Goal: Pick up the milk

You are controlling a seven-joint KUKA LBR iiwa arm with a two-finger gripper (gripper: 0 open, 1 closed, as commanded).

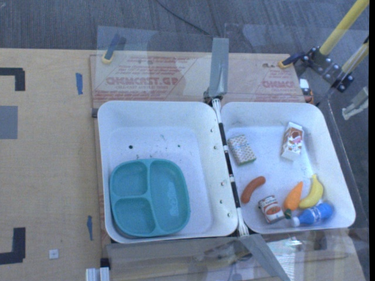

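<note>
The milk [292, 140] is a small white carton with red print. It lies on its side in the far right part of the right bin [263, 122], close to the bin's right wall. Nothing touches it; bare bin floor surrounds it on all sides.
The right bin also holds a patterned box [242, 149], a sausage [253, 188], a small can [270, 208], a carrot [293, 196], a banana [312, 192] and a blue bottle [313, 214]. A teal divided plate [149, 198] lies in the left bin [152, 122].
</note>
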